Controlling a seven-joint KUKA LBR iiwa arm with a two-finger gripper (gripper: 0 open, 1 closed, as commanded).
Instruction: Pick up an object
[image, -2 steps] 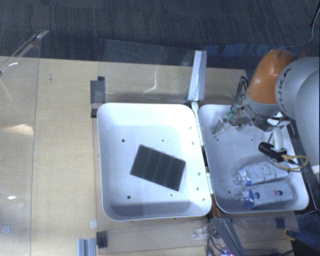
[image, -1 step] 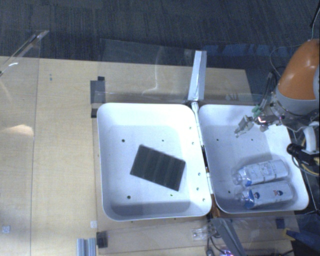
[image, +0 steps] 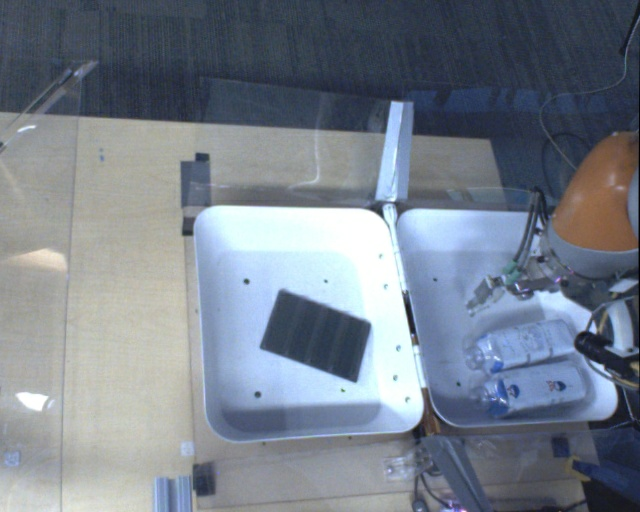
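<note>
**Two bottles lie just below the gripper in the right bin**

Nearest the lens, a clear bottle with a blue cap (image: 533, 388) is seen lying on its side along the front wall of the right bin (image: 440, 300). A second clear bottle (image: 522, 345) is laid just above it, directly beneath the gripper (image: 492, 291), whose fingers are spread apart with nothing held between them. Far to the gripper's left, a dark ribbed rectangular pad (image: 316, 335) is shown flat in the left bin (image: 230, 250).

White bins (image: 300, 225) on a tan bench (image: 110, 300); dark ribbed pad (image: 316, 335); clear bottles (image: 522, 346), one blue-capped (image: 497, 396); orange-banded arm (image: 600, 205).
</note>
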